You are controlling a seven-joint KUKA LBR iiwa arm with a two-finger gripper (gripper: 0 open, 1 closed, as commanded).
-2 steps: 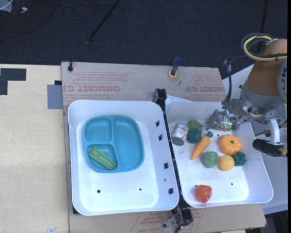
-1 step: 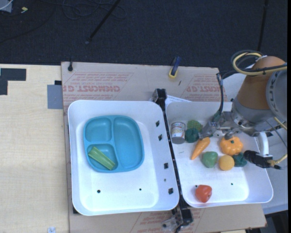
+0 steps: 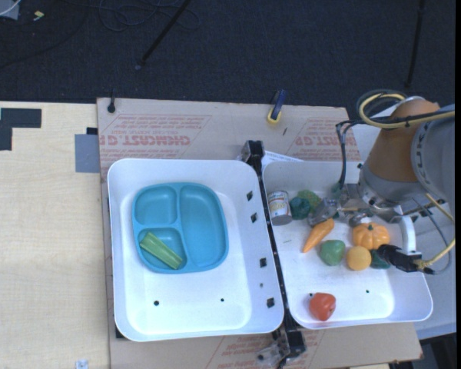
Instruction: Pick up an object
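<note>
Bins sit side by side on the bench: the left bin (image 3: 131,298) holds a blue divided plate (image 3: 180,227), and in the plate's near left compartment lies a green pod-shaped toy (image 3: 161,250). The right bin (image 3: 353,310) holds a scatter of play food. At its far left stands a small silver can (image 3: 279,207), tilted, with a dark green vegetable piece (image 3: 300,206) just beside it on the right. An orange toy carrot (image 3: 317,235) lies at a slant in the middle, its tip pointing near and left. Just right of the carrot's tip sits a green round toy (image 3: 332,252), touching or nearly touching a yellow ball-shaped fruit (image 3: 359,258), and an orange pumpkin-like toy (image 3: 370,236) sits just beyond that fruit. A red tomato-like toy (image 3: 322,306) lies alone near the bin's near edge, well apart from the rest. The arm reaches in from the right over the far right part of this bin, and its gripper (image 3: 344,206) hangs low just beyond the carrot's thick end, near the pumpkin toy. Whether the claw is spread or closed cannot be told, since the wrist and cables hide it, and nothing can be seen gripped in it.
</note>
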